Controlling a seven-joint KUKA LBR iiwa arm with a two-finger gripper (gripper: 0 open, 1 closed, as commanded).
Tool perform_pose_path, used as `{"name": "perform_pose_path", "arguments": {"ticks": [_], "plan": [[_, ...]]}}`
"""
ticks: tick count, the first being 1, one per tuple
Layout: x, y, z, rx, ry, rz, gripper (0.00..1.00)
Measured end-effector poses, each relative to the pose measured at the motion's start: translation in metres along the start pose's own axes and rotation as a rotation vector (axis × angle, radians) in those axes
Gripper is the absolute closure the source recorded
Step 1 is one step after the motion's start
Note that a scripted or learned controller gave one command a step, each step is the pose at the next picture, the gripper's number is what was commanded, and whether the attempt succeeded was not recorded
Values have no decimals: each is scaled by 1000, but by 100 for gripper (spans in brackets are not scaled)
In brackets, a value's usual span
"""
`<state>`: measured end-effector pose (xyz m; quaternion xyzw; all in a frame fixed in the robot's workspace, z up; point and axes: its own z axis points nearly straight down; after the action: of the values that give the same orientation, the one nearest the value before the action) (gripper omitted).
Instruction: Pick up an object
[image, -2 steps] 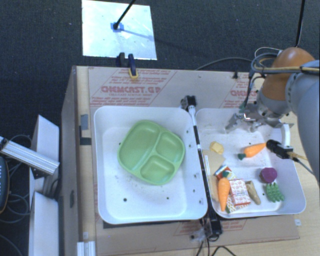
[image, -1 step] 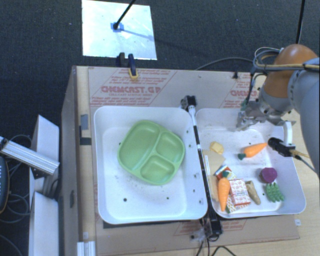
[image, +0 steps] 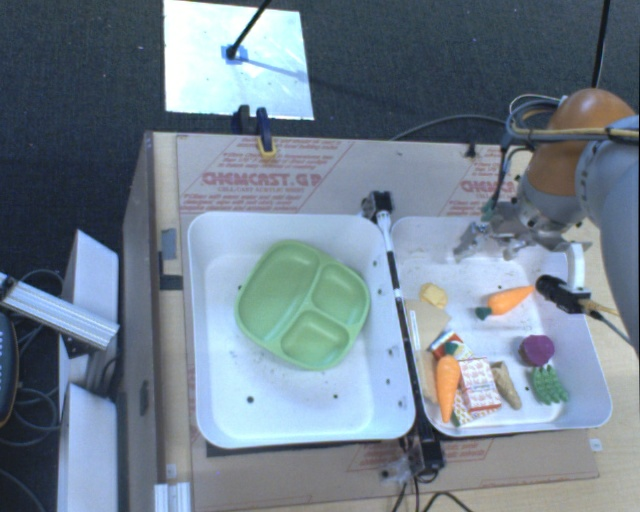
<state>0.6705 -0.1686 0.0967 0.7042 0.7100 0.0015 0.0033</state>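
My gripper (image: 490, 243) hangs over the back of the right bin (image: 590, 400), its fingers spread with nothing between them. In front of it lie a small orange carrot (image: 510, 299) and a yellow chunk (image: 433, 295). Nearer the front are a second carrot (image: 448, 378), a red and white box (image: 478, 388), a tan piece (image: 505, 385), a purple item (image: 537, 349) and a green spiky item (image: 547, 384). A small red and green piece (image: 450, 345) lies by the bin's left wall.
The left bin (image: 215, 400) holds a green divided plate (image: 304, 304). A ridge with a black fitting (image: 379, 206) separates the bins. A black part with a cable (image: 562, 293) juts from the arm over the right bin's right side.
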Motion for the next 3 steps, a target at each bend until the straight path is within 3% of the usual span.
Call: {"name": "perform_pose_path", "arguments": {"ticks": [1, 2, 3], "plan": [[6, -27, 12, 5, 2, 7, 0], [8, -1, 11, 3, 2, 3, 0], [-6, -1, 11, 3, 1, 7, 0]]}}
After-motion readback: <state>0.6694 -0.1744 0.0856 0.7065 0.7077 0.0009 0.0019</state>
